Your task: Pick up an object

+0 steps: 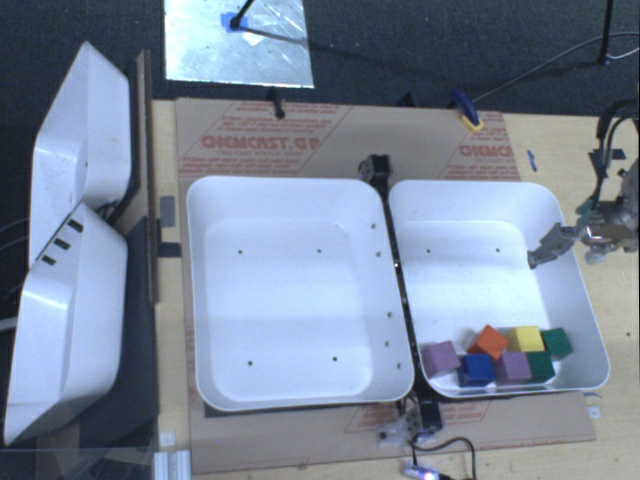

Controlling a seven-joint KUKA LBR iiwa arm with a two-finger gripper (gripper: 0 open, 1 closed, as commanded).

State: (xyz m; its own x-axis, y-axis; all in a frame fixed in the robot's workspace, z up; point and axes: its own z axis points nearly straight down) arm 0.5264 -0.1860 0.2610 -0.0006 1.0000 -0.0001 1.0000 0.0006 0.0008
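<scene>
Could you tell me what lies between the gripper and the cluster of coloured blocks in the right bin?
In the camera view, just bare white floor of the right bin separates the gripper from the coloured blocks.

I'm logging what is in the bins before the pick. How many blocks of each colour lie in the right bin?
Purple blocks: 2
Orange block: 1
Yellow block: 1
Blue block: 1
Green blocks: 2
Total: 7, all clustered at the near edge of the right bin.
</scene>
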